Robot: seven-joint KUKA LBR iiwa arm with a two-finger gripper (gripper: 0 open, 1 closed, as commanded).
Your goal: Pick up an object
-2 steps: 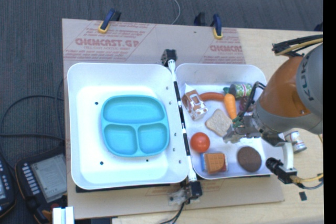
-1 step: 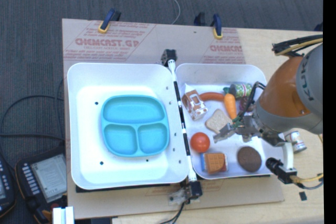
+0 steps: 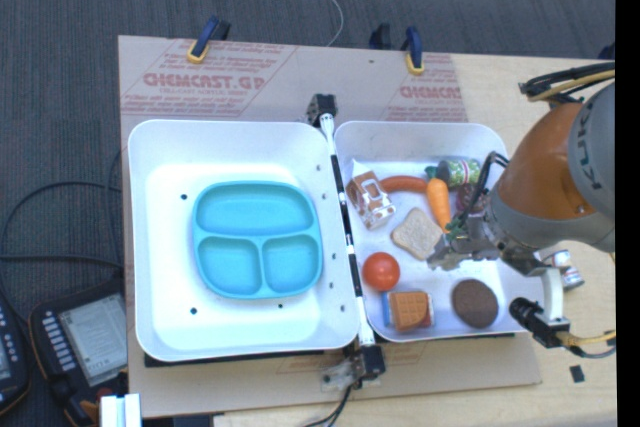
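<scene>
The slice of bread [image 3: 417,235] lies in the right bin [image 3: 420,133], just left of the hand [image 3: 460,247], which hangs low over the bin's middle; whether it is clenched or released cannot be told. A carrot [image 3: 438,201] and a sausage [image 3: 402,184] lie beyond the hand, a red tomato [image 3: 381,271] further left, a brown round cookie [image 3: 474,303] nearer. The left bin [image 3: 160,145] holds a blue divided plate [image 3: 258,239].

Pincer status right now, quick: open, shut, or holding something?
Pincer: cannot be told from the camera view. It hangs low over the right bin, beside the bread slice, with nothing visibly in it.
</scene>
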